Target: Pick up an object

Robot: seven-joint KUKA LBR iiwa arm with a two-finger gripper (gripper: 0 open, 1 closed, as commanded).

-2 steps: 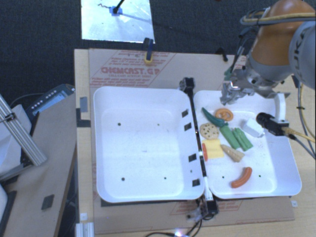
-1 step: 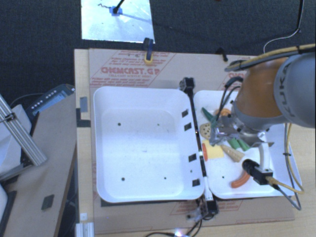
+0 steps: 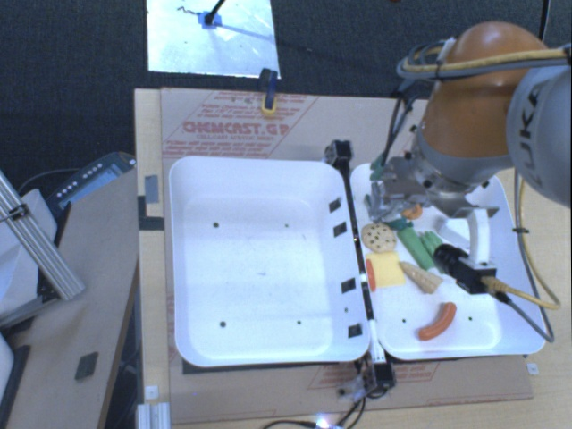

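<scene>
Starting from the cookie [image 3: 379, 236] lying just right of the divider [image 3: 356, 239] in the right bin [image 3: 487, 333], I should drop straight over it and centre before closing, my claw [image 3: 386, 197] hanging just above it, wrist bent down, grip state unclear.

a tan bench [image 3: 98, 266] carries a printed cardboard sheet [image 3: 237, 128]; two white bins [image 3: 259, 266] sit side by side on it.

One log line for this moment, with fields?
phase: reaching | gripper: low in right bin, above cookie | held: unclear | left bin: untouched
</scene>
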